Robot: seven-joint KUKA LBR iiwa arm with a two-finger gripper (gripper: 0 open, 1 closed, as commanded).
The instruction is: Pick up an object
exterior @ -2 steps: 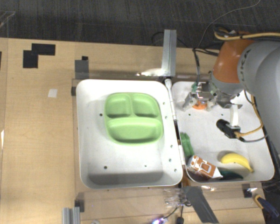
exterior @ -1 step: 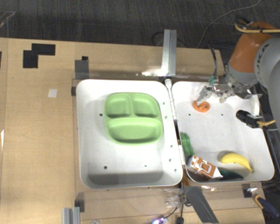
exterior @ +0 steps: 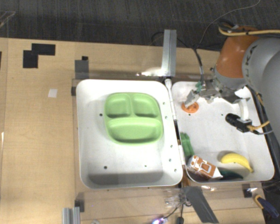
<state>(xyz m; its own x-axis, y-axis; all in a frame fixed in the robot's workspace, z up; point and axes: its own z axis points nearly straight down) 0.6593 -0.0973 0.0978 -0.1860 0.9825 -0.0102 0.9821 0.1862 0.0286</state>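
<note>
- Orange disc [exterior: 191, 107] lies at the right bin's [exterior: 266, 171] far left, just beside the tool [exterior: 199, 91].
- Whether the tool is clenched or released cannot be told.

Even, bright overhead light; soft shadows inside the left bin [exterior: 91, 171]; slight overall blur, dim upper frame.

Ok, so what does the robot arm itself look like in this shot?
The arm is bulky, rounded and light grey, with an orange band above the wrist. Thin cables, some yellowish, trail along it. The gripper is small, metallic and grey.
</note>
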